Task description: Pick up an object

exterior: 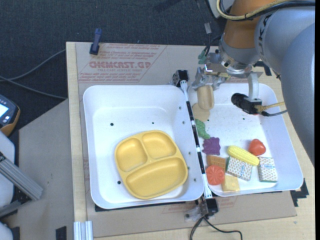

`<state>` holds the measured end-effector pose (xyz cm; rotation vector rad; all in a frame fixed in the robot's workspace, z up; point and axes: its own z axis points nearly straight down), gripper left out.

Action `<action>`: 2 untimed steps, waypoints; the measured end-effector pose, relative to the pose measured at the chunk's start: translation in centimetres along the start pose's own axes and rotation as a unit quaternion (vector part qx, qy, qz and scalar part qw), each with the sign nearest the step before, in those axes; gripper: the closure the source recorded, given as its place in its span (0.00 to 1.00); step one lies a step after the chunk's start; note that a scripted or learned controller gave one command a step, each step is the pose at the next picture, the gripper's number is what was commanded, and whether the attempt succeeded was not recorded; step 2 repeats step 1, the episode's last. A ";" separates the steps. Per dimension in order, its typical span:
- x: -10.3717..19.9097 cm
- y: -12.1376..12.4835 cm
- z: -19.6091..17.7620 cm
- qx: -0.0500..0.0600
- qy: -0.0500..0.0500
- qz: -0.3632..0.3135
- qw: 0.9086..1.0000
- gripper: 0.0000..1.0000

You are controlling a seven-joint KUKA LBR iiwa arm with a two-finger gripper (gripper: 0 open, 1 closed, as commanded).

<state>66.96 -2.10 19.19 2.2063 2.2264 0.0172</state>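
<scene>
Toys: a cluster nearest the camera, well below the claw in the right bin [285, 149] — orange tomato slice [215, 174], corn cob [243, 155], red strawberry [257, 147], purple grapes [212, 145], green leaf [202, 129].
Tray: yellow divided tray [150, 163] in the left bin [100, 134], down and left of the claw.
Claw: gripper [205, 100] over the right bin's far left corner, a tan bread-like piece [205, 98] between its closed fingers.
Arm: grey arm with orange band [252, 4], beyond the claw.
</scene>
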 end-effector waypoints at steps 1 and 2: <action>4.8 -7.2 -5.6 0.005 0.000 0.001 1.000 1.00; 4.8 -7.2 -5.6 0.005 0.000 0.001 1.000 1.00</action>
